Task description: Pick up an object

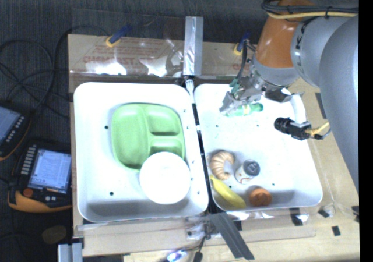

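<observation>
Over the right bin's (291, 197) far side, my hand (236, 102) hangs, its grip impossible to tell. Just beside it lies a green object (249, 108); banana (226, 193) rests near the front.

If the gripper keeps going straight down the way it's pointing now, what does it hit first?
Probably the small green object lying right under the gripper near the back of the right bin; past it there is just white bin floor. From this slanted view I can't judge the gap between them.
</observation>
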`<act>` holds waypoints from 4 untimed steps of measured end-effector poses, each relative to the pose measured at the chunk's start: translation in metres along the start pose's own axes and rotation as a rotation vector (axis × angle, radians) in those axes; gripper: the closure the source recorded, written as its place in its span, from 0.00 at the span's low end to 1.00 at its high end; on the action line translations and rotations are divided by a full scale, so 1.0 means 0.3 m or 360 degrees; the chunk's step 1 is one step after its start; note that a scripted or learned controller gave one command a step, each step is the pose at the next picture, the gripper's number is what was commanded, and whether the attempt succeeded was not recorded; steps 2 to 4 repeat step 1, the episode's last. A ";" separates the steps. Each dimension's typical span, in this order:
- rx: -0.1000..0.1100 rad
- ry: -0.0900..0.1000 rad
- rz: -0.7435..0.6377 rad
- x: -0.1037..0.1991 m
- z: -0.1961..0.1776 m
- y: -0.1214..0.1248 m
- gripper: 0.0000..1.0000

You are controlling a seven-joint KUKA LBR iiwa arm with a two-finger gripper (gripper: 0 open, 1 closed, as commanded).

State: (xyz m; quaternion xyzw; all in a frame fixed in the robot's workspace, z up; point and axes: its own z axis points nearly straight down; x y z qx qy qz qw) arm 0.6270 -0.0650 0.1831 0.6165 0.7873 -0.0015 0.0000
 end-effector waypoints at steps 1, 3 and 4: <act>0.0000 -0.0002 0.0000 -0.001 0.000 0.000 0.00; 0.0000 -0.0002 0.0000 -0.001 0.000 0.000 0.00; 0.0000 -0.0002 0.0000 -0.001 0.000 0.000 0.00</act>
